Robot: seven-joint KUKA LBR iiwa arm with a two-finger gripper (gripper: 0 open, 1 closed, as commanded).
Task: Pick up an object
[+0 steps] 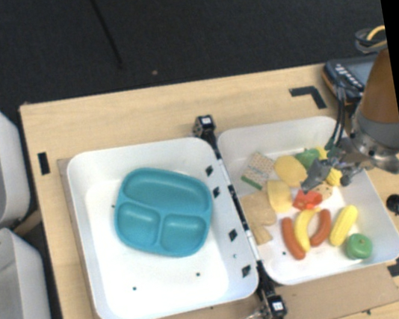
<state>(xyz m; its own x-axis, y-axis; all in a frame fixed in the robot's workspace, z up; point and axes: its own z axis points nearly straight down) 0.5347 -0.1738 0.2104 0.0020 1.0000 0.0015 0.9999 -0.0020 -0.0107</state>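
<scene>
Reaching in from the right, my arm (380,98) slants down over the right bin (375,258), gripper (319,175) low above a small red toy (308,199) among the play food. I cannot tell its grip. A blue sectioned plate (164,211) lies in the left bin (109,299).

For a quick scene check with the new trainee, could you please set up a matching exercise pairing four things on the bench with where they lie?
Things:
1. blue divided plate
2. green round toy
3. gripper
4. two sausages

Places:
A. near right corner of the right bin
B. over the middle of the right bin's toy pile
C. lying in the left bin
D. side by side near the right bin's front, left of a yellow toy

Pairs: 1-C, 2-A, 3-B, 4-D
</scene>
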